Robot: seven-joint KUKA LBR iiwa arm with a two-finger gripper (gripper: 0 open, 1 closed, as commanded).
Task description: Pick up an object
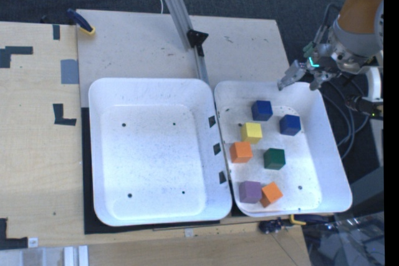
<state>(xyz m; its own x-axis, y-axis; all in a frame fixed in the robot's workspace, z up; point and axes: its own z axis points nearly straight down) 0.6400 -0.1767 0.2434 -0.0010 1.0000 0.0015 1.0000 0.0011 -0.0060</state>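
Note:
The right bin [324, 134] holds several small cubes: two blue ones [262, 110] [290, 124], a yellow one [252, 131], two orange ones [241, 151] [271, 194], a dark green one [274, 158] and a purple one [250, 191]. My gripper [300, 79] hangs over the bin's far right corner, above and to the right of the blue cubes. Its two fingers are spread apart with nothing between them. The orange-banded arm [360, 9] rises behind it at the top right.
The left bin [149, 152] sits beside the right one. A slanted metal rail [177, 3] runs down to the bins' shared far edge. Cables hang at the right of the bench. A blue and yellow tool [81, 20] lies at the far left.

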